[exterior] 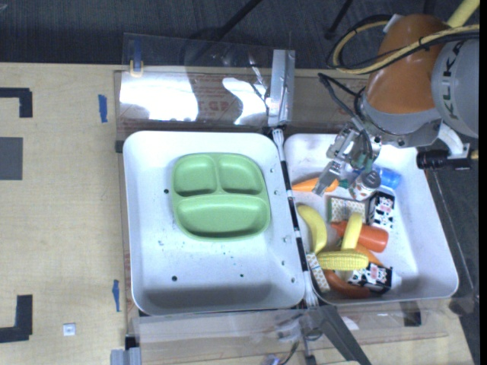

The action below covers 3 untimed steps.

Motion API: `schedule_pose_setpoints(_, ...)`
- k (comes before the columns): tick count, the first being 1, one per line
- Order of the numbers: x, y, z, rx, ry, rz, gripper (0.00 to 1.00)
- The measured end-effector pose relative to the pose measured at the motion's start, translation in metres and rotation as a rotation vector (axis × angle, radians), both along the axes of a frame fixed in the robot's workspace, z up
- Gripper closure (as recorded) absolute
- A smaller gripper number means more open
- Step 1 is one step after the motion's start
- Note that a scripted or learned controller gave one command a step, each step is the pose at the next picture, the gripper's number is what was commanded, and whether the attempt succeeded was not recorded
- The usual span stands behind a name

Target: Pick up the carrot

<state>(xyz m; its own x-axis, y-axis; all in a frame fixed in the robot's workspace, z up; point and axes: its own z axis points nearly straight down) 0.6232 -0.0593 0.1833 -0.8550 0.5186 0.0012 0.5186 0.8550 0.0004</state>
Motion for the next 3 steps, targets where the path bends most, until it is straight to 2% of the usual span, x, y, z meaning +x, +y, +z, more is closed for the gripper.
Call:
schedule_pose_setpoints(1, 0.035, 0.004, 0.000, -0.001, -0.006, 0.097, 0.00)
schedule_pose_setpoints(2, -0.006, 0.001, 0.000, 0.000, -0.001, 0.179, 0.00)
schedule_pose_setpoints(3, -0.004, 0.002, 0.009, 0.001, -0.005, 0.178, 1.00)
